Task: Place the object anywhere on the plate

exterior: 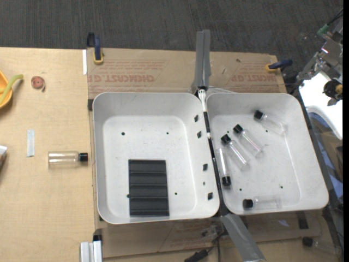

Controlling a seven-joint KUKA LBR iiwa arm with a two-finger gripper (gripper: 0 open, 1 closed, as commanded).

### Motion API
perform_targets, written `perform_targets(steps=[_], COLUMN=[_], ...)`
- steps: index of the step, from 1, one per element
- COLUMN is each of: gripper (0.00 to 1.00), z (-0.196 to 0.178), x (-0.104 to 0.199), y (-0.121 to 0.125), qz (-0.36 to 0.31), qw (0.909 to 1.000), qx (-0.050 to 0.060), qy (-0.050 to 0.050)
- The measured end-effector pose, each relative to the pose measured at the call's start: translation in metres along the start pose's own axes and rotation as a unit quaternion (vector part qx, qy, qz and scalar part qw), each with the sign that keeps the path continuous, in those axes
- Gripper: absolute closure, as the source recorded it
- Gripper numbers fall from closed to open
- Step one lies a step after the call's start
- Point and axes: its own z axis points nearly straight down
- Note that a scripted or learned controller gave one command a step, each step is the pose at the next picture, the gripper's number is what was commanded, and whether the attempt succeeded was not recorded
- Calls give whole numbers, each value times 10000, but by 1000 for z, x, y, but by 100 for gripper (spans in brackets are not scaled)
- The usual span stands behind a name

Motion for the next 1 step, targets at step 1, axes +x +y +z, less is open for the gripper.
perform_targets(steps=[1], gripper=[0], z=[-46], x=[-57], y=[-46], qz=[-872], qw=[9962], qx=[-7], qy=[1])
